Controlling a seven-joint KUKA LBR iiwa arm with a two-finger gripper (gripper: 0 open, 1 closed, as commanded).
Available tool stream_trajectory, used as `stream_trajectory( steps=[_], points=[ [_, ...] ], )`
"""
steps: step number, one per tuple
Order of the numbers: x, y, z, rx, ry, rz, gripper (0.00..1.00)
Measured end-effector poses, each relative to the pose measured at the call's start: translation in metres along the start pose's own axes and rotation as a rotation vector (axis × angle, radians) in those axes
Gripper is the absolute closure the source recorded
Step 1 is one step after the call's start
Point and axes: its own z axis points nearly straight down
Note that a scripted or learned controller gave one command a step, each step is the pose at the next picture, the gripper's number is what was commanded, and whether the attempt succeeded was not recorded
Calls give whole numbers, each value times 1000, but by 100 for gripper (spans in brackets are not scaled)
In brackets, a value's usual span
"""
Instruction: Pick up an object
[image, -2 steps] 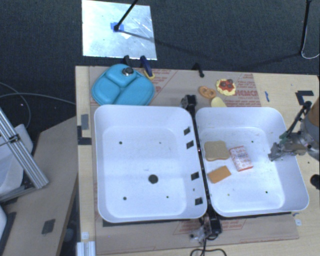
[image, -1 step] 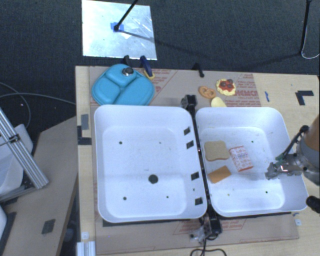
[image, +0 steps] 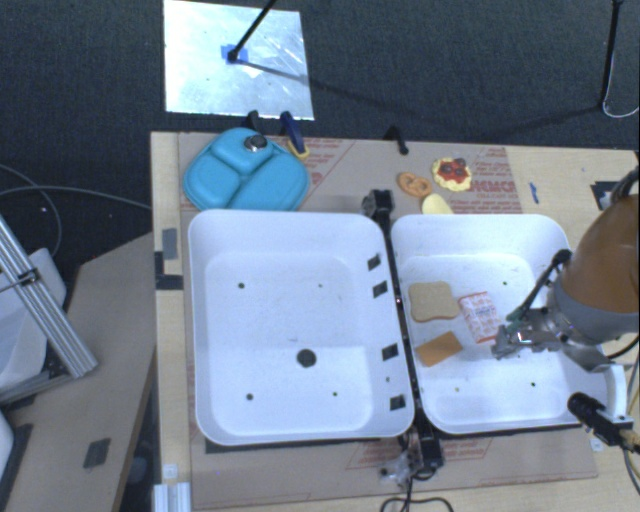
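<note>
The right bin (image: 470, 235) holds a tan bread-slice toy (image: 431, 300), a small white and red packet (image: 478, 315) and an orange cracker-like piece (image: 438, 349). My gripper (image: 507, 343) comes in from the right and hovers low over the bin floor, just right of the packet and the orange piece. Nothing shows between its tips.
The left bin (image: 290, 235) has a small dark round object (image: 306, 358) on its floor. Behind the bins lie a blue divided tray (image: 246, 172), a pretzel toy (image: 413, 184), a pizza-like toy (image: 452, 173) and a yellow piece (image: 436, 205).
</note>
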Motion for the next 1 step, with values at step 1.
stream_trajectory(
  steps=[1],
  points=[
    [90, 1, -50, -4, 0, -5, 100]
  ],
)
